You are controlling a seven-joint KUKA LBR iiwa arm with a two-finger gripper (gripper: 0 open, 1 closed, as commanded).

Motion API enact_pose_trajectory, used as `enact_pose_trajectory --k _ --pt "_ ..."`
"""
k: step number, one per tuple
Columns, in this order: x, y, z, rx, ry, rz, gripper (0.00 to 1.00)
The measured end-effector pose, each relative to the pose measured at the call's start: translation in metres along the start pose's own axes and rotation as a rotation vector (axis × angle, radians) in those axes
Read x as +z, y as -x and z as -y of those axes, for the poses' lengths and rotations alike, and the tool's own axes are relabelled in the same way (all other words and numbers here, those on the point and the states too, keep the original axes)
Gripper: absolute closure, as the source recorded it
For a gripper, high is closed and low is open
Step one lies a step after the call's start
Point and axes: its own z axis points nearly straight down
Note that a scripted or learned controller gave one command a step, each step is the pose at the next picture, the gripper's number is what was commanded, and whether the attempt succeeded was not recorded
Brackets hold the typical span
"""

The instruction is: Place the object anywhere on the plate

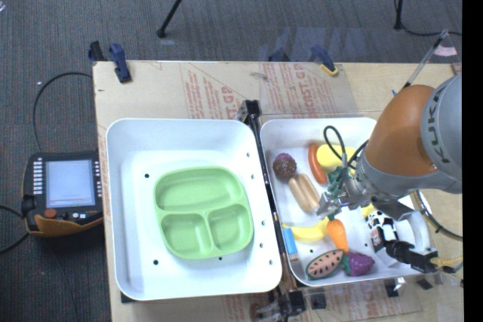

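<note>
Far to the left of the pincer, on the floor beside the bench, a teach pendant [66, 191] lies with its screen up. The left bin [128, 147] holds a green plate [202, 212] with three compartments, all well left of the pincer and separated from it by the rims where the two bins meet. The right bin [355, 128] holds the toy food. A dark round fruit [284, 165] and a hot dog [304, 192] lie just left of the pincer; a banana [308, 231] lies below and left of it; a blue piece [290, 241] sits against the bin's left wall. A watermelon slice [324, 265] and a purple item [359, 262] lie near the front wall, below the pincer. An orange-and-yellow object [323, 158] lies above it, partly covered by a black cable. The pincer [333, 204] hangs over the middle of this bin; whether it is apart or together cannot be told, as the wrist covers it. A carrot [337, 234] lies directly beneath its tip; contact cannot be confirmed. Right of the pincer, a black-and-white figure [381, 228] is partly hidden by the grey and orange arm [411, 139].
</note>
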Motion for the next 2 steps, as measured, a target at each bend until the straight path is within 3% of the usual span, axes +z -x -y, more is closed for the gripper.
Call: enact_pose_trajectory --k 1,2 --pt "-0.226 -0.049 0.026 0.137 0.013 0.007 1.00" --pt "-0.116 -0.110 0.019 0.330 -0.006 0.005 1.00"
